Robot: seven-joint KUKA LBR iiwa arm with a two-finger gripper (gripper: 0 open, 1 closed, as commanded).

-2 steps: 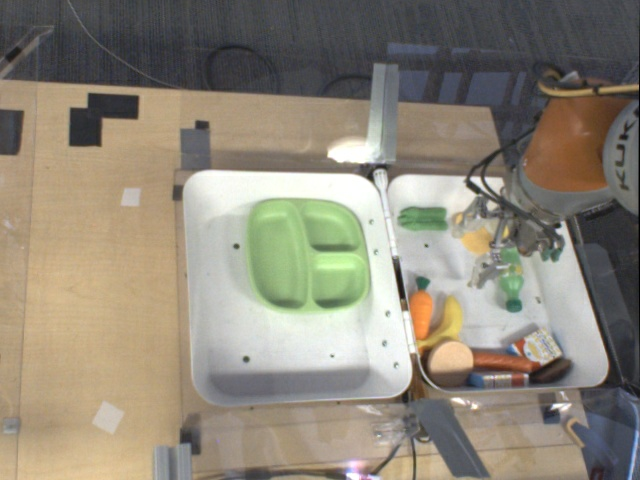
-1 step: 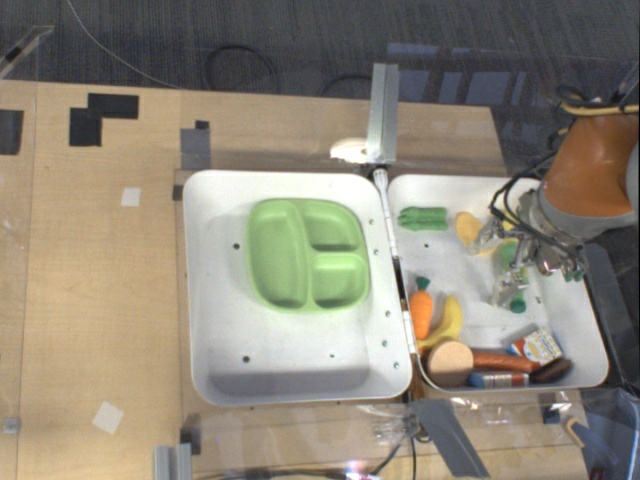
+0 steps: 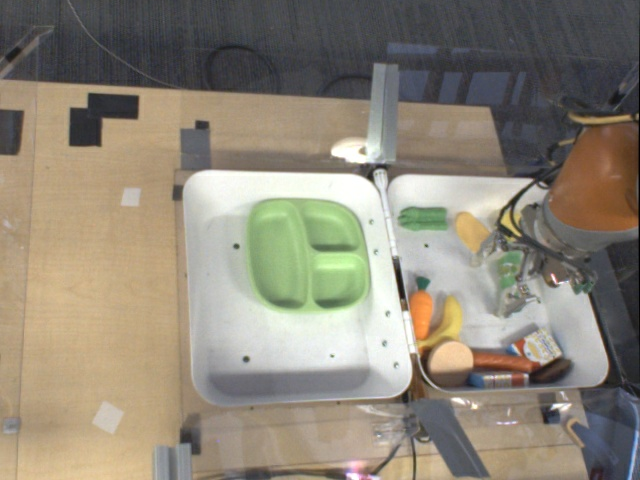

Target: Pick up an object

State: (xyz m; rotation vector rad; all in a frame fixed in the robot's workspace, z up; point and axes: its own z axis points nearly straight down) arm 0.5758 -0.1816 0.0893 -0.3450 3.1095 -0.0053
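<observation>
1. I see the pincer low in the right bin; whether it grips anything, I cannot tell.
2. Left bin: green tray.
3. Right bin: carrot, banana.

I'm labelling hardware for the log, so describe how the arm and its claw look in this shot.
The arm enters from the right as a thick rounded body with a broad orange band over a grey collar. Dark cables, with a yellow one among them, loop along its left side. Below the collar hangs the claw, a small cluster of silvery metal parts with a greenish tint, seen above the right bin.
</observation>
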